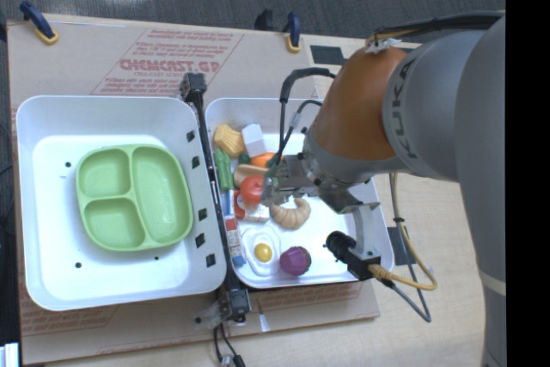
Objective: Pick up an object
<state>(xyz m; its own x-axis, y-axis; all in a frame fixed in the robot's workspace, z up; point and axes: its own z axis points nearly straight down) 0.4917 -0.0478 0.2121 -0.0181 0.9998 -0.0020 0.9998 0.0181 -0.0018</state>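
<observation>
The right bin (320, 272) holds several toy foods: a croissant (290, 213), a fried egg (262, 252), a purple onion-like ball (295, 260), a red tomato (252, 189), a yellow piece (228, 139), a white block (253, 137), something orange (261, 159) and a green piece (224, 171). My gripper (277, 181) is low in this bin, just right of the tomato and above the croissant. The grey arm with its orange band (365, 107) covers the bin's right half.
The left bin (34, 211) contains a green three-compartment plate (133, 195). A black divider (204, 176) runs between the two bins. Brown cardboard with red print (163, 60) lies behind them, held by blue clamps (40, 21).
</observation>
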